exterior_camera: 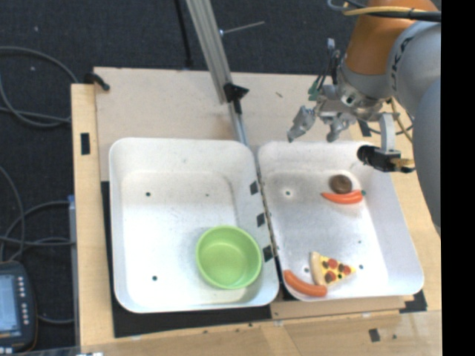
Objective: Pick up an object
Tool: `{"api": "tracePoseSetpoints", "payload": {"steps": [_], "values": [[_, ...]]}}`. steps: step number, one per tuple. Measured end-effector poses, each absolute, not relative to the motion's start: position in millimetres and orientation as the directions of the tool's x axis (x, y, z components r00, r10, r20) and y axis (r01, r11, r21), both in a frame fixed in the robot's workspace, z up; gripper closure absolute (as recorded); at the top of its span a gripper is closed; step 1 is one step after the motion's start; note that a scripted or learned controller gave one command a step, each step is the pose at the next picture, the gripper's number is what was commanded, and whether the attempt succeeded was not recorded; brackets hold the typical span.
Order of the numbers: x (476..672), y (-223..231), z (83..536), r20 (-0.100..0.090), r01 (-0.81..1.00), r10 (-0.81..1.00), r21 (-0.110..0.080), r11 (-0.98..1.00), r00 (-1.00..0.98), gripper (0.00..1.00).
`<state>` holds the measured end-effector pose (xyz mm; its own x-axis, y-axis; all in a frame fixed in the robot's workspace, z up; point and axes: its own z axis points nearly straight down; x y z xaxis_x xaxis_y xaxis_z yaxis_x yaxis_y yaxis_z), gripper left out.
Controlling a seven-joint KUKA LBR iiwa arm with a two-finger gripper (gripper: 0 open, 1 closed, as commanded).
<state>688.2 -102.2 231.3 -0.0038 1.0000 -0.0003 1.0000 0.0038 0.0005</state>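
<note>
My gripper (pixel 318 128) hangs above the far rim of the right bin (pixel 386 228), its two grey fingers spread open with nothing between them. Below it and to the right, a brown round object (pixel 341 182) lies in the right bin, touching an orange carrot-like piece (pixel 343 196). Near the bin's front edge lie a toy pizza slice (pixel 329 268) and an orange-red sausage (pixel 304 284). A green bowl (pixel 228 256) stands in the left bin (pixel 148 199) at its front right.
A slanted aluminium rail (pixel 215 50) rises from between the bins at the back. The bench board (pixel 148 102) stretches behind both bins. Cables lie on the dark floor at the left.
</note>
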Motion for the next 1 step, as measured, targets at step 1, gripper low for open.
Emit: {"api": "tracePoseSetpoints", "payload": {"steps": [1], "values": [[688.2,-102.7,231.3,-0.002,1.000,1.000,0.000,0.004,-0.004,0.00]]}}
